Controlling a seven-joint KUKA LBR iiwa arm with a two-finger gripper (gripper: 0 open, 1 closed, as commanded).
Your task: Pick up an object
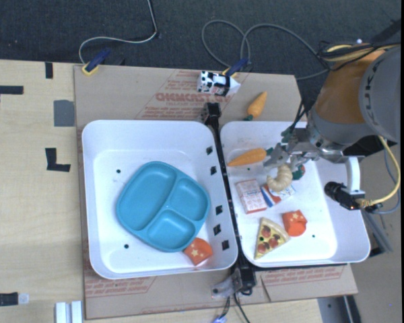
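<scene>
My gripper (289,157) hangs over the upper middle of the right bin (347,247), reaching in from the right. Just below its tip lies a tan knobbly toy (281,178), touching or nearly touching it. An orange carrot (248,157) lies to the gripper's left. A red and white packet (250,196) sits lower left of the tan toy. A pizza slice (269,237) and a red block (294,222) rest near the bin's front.
The left bin (97,147) holds a blue divided plate (163,204) and an orange-red toy (198,251) at its front right corner. Behind the bins, on the cardboard, lie a second carrot (256,103) and a black and white toy (214,82). Cables trail across the back.
</scene>
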